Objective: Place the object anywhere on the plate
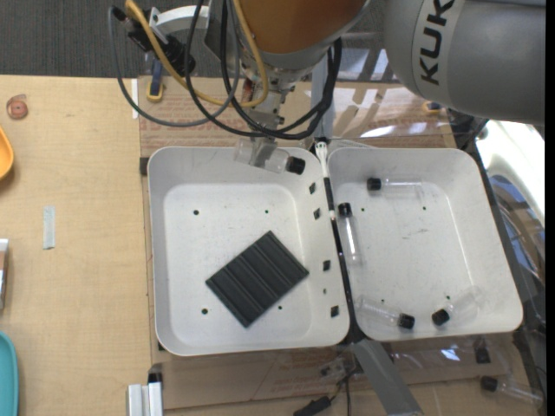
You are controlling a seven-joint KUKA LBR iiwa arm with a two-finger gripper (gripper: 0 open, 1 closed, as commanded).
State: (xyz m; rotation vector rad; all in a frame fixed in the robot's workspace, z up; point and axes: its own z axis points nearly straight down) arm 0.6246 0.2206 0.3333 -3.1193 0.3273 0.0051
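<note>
A dark ribbed rectangular plate (257, 278) lies tilted on the floor of the left bin (173, 232), toward its front. Several clear tubes with black caps lie in the right bin (468, 232): one (392, 184) near the back, one (350, 232) along the divider between the bins, and two (403, 321) (442, 316) at the front. My gripper (270, 156) hangs under the orange wrist band at the back rim of the left bin, well behind the plate. A small black piece (295, 165) with something translucent sits right beside it; whether it is held is unclear.
Cables loop around the wrist over the back of the bench. The wooden table lies to the left, with a small grey strip (48, 228) and an orange item (4, 159) at its edge. More capped tubes lie outside the bins at the bottom right (503, 388).
</note>
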